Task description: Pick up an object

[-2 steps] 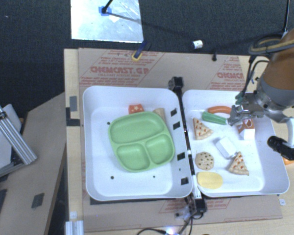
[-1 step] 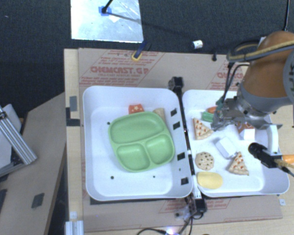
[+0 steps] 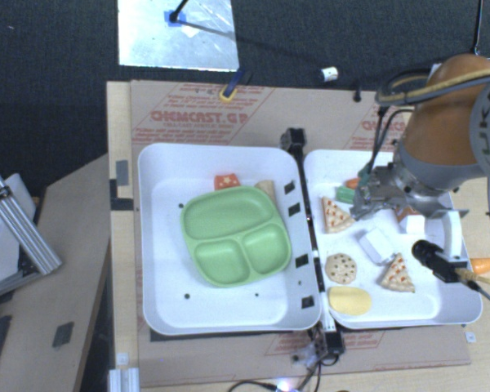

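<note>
- The right bin [image 3: 453,305] held the loose toy food: a pizza slice [image 3: 336,216] at about 9 o'clock, a second slice [image 3: 398,274] near 5 o'clock, a cookie [image 3: 340,267] at 7 o'clock and a yellow oval piece [image 3: 350,300] just below it.
- A white block [image 3: 377,244] lay between the two slices; something green and orange [image 3: 348,189] sat at the bin's 10 o'clock corner.
- The slices were flat triangles, tan with red dots; the cookie was round and speckled; the yellow piece looked smooth.
- The gripper [image 3: 367,205] hung over the bin's upper middle, just right of the first slice; whether it was clenched or released could not be told, and nothing showed between its tips.
- The arm [image 3: 449,129] covered the bin's 1 o'clock part.
- The left bin [image 3: 163,219] bore a green three-part tray [image 3: 237,235], smooth plastic, with an orange piece [image 3: 226,181] and a tan piece [image 3: 266,188] at its 12 o'clock edge.
- A black divider [image 3: 302,219] ran between the bins.
</note>
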